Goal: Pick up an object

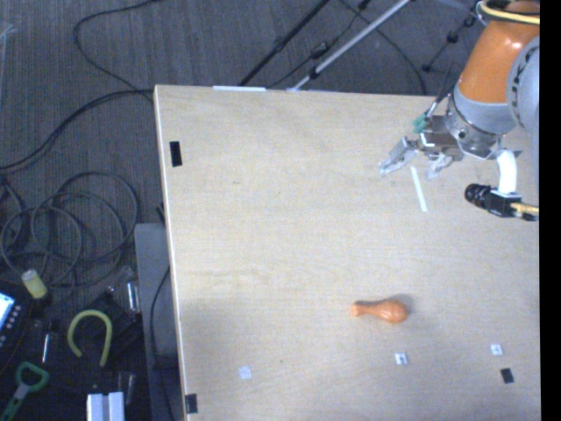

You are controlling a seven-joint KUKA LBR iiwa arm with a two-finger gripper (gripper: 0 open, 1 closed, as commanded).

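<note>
**Jaws spread above bare counter, gourd well apart**

The arm (500,68) enters at the 2 o'clock corner, its jaws (419,159) splayed wide with nothing between them, hanging over the tan counter (280,217). A thin white stick (419,189) lies just below them. The orange gourd-shaped object (381,310) rests on the counter toward 5 o'clock, well apart from the jaws. Cables (70,217) lie on the floor at 9 o'clock.

Lab: floor cables (70,209), tripod legs (368,20)
</note>
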